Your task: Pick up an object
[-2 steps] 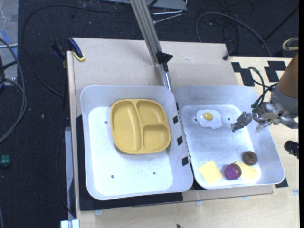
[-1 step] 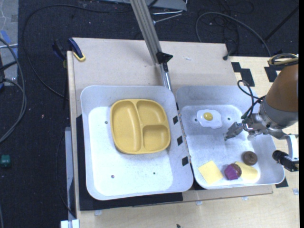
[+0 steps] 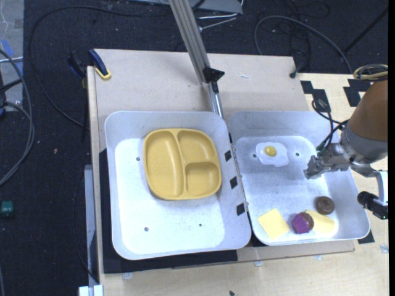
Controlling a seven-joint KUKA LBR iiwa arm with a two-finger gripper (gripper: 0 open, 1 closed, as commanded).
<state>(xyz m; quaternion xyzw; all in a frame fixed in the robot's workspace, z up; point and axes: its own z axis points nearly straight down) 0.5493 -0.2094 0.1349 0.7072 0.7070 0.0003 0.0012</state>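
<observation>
The right bin [image 3: 278, 193] holds a fried egg [image 3: 271, 153] near its back, a yellow cheese slice [image 3: 273, 223] at the front, a purple object [image 3: 302, 222] beside it, a pale yellow piece [image 3: 324, 222] and a brown round object [image 3: 324, 205]. My gripper [image 3: 316, 167] hangs over the right side of this bin, to the right of the egg and behind the brown object. Nothing shows between its fingers.
The left bin [image 3: 123, 221] carries a yellow divided plate [image 3: 182, 163]. A metal pole [image 3: 192, 36] slants down to the gap between the bins. The wooden bench [image 3: 154, 79] extends behind both bins.
</observation>
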